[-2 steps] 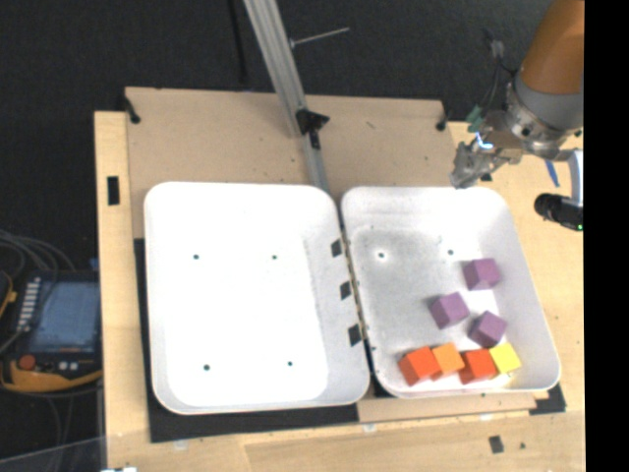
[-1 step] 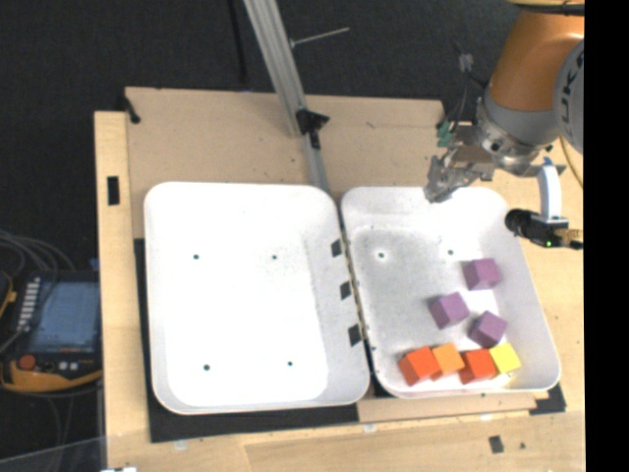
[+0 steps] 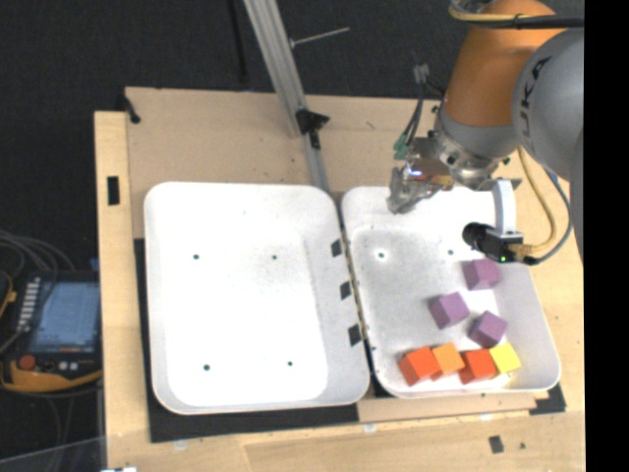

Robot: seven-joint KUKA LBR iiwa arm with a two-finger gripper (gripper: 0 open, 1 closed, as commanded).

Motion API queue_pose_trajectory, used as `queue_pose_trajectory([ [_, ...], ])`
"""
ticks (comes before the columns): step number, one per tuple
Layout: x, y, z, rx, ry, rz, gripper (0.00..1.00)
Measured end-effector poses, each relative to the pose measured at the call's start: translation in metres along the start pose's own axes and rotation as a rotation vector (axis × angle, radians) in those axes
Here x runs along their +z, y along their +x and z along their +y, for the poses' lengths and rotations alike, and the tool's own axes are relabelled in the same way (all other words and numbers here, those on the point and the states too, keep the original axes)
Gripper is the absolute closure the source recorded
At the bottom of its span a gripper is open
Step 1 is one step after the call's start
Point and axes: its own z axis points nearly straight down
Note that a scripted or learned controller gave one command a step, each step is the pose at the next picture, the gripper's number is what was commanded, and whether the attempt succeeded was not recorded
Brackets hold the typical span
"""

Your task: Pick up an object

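So as far as your pick goes, nothing looks grabbed yet. The gripper (image 3: pixel 405 197) sits at the upper edge of the right bin (image 3: pixel 413 264), around the middle-right of the frame, and I can't see any block in it. Whether the claw is wide or narrow, honestly can't tell from this angle; it's just a dark blob under the wrist.

All your candidates are bunched in the lower right of that bin, well apart from the gripper: three purple blocks (image 3: pixel 449 309) running down the right side, then a row along the bottom edge with an orange-red block (image 3: pixel 421 365), a lighter orange block (image 3: pixel 448 358) touching it, a red block (image 3: pixel 479 365) and a yellow block (image 3: pixel 505 358). The left bin (image 3: pixel 246 293) is the big white one in the middle of the frame.

Pose-wise, your arm comes in from the upper right, orange band up top, wrist pointing down over the bin's top-left corner. I'd say the whole reach, descent and close is still ahead of you.
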Motion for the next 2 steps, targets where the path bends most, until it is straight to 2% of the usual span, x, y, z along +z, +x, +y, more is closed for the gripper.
queue_pose_trajectory([
  [2, 0.016, 0.107, -0.025, -0.001, 0.001, 0.0, 1.0],
])
